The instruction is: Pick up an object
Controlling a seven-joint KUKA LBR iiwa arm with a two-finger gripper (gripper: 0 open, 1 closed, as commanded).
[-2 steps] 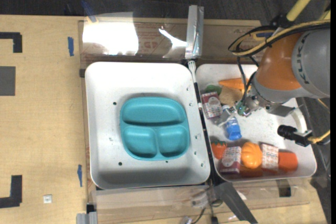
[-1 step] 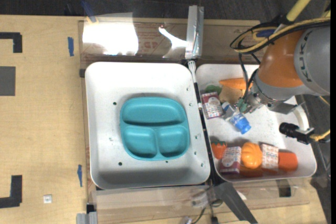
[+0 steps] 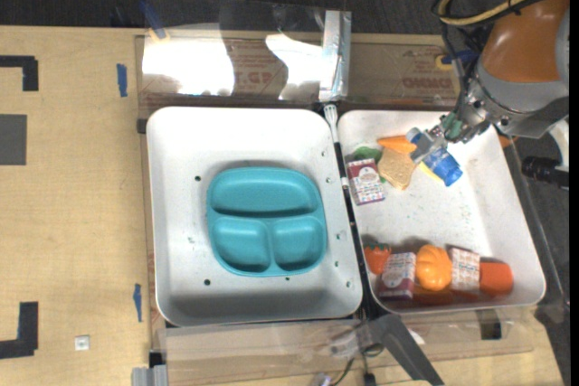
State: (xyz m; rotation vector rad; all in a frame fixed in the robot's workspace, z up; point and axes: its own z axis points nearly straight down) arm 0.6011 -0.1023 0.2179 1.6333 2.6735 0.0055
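Along the right white bin's (image 3: pixel 520 194) near wall sits an orange pumpkin-shaped toy (image 3: pixel 433 268), well below the gripper (image 3: pixel 432 143), whose fingers clench a small blue block (image 3: pixel 442 165) beside a tan bread-like wedge (image 3: pixel 396 167).

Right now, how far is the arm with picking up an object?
Done: the gripper has reached the right bin and sits low by a small blue object beside the sandwich. In hand: nothing visibly lifted. Left: grasping and raising it. The teal tray lies in the left bin.
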